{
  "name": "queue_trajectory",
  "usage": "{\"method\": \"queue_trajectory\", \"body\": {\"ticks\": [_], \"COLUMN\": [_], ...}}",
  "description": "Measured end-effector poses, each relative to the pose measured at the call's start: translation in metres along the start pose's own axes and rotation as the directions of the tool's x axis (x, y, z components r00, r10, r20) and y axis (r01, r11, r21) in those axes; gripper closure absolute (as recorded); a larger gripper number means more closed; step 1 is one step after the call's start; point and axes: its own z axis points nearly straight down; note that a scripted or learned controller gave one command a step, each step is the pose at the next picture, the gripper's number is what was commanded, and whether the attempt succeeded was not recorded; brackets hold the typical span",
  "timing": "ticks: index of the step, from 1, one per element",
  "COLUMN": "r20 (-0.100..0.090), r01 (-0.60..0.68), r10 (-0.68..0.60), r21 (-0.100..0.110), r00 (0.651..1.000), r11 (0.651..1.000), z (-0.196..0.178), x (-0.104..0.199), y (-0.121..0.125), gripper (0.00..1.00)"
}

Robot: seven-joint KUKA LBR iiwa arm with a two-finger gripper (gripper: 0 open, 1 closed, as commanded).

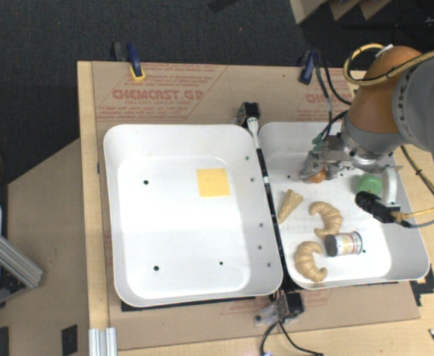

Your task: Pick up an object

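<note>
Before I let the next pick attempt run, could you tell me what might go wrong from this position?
1. The gripper sits low at the back of the right bin over a small orange piece; so small a target could slip out.
2. The green object lies right beside the wrist and may get knocked.
3. The two croissants, cone and jar lie close together, so a later grasp may nudge neighbours.

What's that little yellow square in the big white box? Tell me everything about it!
The flat yellow square looks like a thin slice of toy cheese, with a smooth, plain surface and straight edges. It lies flat on the floor of the left shallow white bin, toward the upper middle, its sides roughly in line with the bin's. Nothing else touches it, and it sits alone there.
</note>
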Motion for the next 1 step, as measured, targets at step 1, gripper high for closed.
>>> {"method": "queue_trajectory", "body": {"ticks": [1], "r20": [-0.002], "r01": [0.012], "r10": [-0.012], "r21": [-0.015], "r00": [1.000], "r11": [1.000], "z": [-0.0967], "x": [0.0825], "y": [0.0542], "gripper": [1.00]}}
